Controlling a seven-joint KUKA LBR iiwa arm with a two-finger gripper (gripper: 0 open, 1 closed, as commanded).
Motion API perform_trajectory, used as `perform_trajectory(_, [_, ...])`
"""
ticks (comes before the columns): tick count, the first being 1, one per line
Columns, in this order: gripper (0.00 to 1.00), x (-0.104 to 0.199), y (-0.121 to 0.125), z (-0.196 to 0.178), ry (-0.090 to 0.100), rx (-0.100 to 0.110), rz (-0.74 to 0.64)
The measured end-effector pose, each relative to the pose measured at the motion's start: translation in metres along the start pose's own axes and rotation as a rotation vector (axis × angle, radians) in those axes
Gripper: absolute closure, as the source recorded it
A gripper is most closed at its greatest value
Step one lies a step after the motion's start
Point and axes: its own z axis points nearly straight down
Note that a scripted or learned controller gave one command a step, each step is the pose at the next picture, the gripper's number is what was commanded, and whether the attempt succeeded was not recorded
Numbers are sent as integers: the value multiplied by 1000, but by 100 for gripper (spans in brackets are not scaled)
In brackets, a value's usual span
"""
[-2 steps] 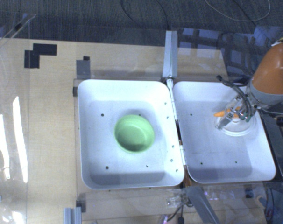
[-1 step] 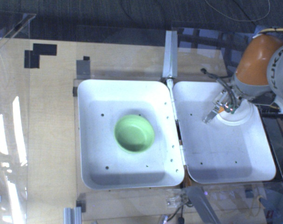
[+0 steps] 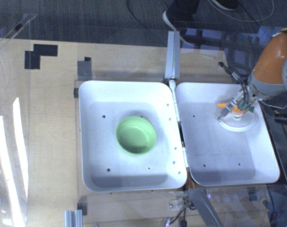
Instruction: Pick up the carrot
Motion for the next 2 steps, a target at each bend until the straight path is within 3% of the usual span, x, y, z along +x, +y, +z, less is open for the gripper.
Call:
perform_trajectory(1, [100, 0, 4, -12, -5, -5, -6])
perform_trajectory(2, [100, 79, 64, -119, 4, 4, -154])
